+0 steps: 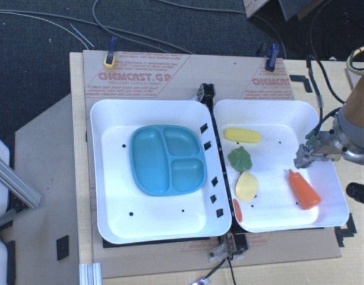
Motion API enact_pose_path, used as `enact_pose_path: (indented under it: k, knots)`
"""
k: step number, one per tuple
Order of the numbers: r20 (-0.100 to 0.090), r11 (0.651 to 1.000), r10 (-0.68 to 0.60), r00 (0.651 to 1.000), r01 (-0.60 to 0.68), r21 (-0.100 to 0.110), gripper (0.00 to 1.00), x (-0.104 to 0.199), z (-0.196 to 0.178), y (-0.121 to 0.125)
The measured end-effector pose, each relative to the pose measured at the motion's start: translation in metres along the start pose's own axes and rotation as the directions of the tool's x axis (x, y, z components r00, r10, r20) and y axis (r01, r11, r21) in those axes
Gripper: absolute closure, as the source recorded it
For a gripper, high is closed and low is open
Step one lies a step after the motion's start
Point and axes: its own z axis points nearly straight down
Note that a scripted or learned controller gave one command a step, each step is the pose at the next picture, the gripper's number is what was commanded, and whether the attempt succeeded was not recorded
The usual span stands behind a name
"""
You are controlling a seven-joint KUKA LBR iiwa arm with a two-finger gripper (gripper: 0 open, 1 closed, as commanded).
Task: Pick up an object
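camera view shows you the gripper (304, 157) at the right bin's (271, 108) right side, holding nothing you can see, its opening unclear, with the orange carrot (303, 190) just below it.

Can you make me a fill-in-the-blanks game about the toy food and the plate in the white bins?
The plate with three sections is colored ____.
The corn lies in the ____ bin.
The carrot is colored ____.
The claw hangs over the ____ bin.

Missing words: blue, right, orange, right
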Motion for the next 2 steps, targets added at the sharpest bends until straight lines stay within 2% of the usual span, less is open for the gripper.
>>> enact_pose_path:
  k: [1,2]
  knots:
    - [0.000,1.000,0.000,1.000,0.000,-0.001,1.00,0.000,-0.054,0.002]
    - [-0.005,1.000,-0.004,1.000,0.004,0.009,1.00,0.052,-0.040,0.009]
